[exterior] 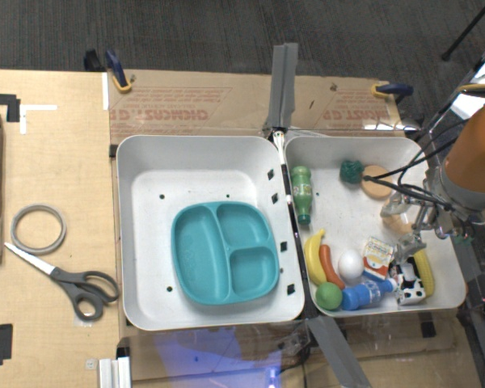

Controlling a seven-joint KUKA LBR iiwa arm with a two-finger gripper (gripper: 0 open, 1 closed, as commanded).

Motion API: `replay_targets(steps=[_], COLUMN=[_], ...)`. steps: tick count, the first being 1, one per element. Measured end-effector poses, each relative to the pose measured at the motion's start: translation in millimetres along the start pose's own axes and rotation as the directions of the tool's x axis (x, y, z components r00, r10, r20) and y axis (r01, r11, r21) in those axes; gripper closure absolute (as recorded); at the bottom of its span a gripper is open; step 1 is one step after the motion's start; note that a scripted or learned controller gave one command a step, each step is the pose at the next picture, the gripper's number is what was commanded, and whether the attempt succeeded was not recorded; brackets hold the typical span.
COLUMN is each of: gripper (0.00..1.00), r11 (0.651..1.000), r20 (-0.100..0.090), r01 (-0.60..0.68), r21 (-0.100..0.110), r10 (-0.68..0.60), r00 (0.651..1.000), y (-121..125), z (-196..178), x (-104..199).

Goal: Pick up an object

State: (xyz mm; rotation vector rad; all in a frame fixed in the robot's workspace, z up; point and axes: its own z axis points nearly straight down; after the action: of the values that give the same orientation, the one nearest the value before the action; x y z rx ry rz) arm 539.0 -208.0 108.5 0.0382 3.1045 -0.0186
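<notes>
A robot lab: a bench (48, 136) with clamped cardboard (186, 103), two white bins (137, 176), tape (39, 228) and scissors (73, 281).

Dark grey carpet floor (186, 23) lies beyond the cardboard-covered bench (56, 322).

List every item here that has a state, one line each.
Teal divided plastic plate: upright, lying in the left white bin.
Green plastic bottle: lying on its side in the right white bin.
Grey-handled scissors: shut, flat on the bench.
Gripper: low over the right bin.
</notes>
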Motion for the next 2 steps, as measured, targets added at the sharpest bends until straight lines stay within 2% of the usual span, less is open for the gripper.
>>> replay_targets(steps=[1,2], gripper=[0.0,0.0], r11=[0.998,1.0], r20=[-0.012,0.007], r01=[-0.068,-0.003], r21=[-0.006,0.01], r10=[0.068,0.003], r00=[0.998,1.0], y=[47,100], z=[7,2], x=[55,53])
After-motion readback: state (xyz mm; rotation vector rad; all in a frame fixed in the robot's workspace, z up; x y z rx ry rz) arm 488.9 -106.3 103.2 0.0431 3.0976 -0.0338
